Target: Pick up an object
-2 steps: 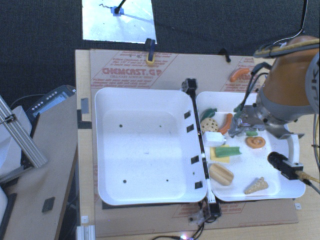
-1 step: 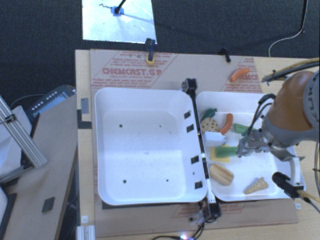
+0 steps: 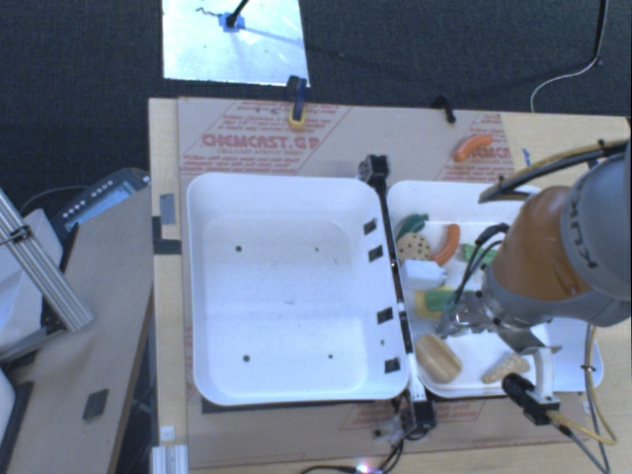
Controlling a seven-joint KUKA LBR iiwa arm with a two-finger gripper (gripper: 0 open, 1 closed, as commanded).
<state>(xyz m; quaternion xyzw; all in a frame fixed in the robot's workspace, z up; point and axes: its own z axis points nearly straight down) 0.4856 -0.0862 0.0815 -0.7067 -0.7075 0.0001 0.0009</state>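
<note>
Arm (image 3: 553,255) enters from the table's right edge and hangs low over the right bin (image 3: 400,197); end effector (image 3: 456,321) sits above the bin's middle, beside a yellow-green piece (image 3: 434,300) and a white block (image 3: 425,273), but whether it is open or grips anything cannot be told. Bin also holds a tan bread-like piece (image 3: 438,357) at its near left corner, a pale corn-like piece (image 3: 505,367) along the near edge, an orange sausage (image 3: 447,244), a spotted cracker (image 3: 413,246) and a green item (image 3: 412,224) toward the far left corner. Left bin (image 3: 286,284) lies alongside; a second orange sausage (image 3: 473,147) rests on the table beyond the right bin's far edge.
</note>
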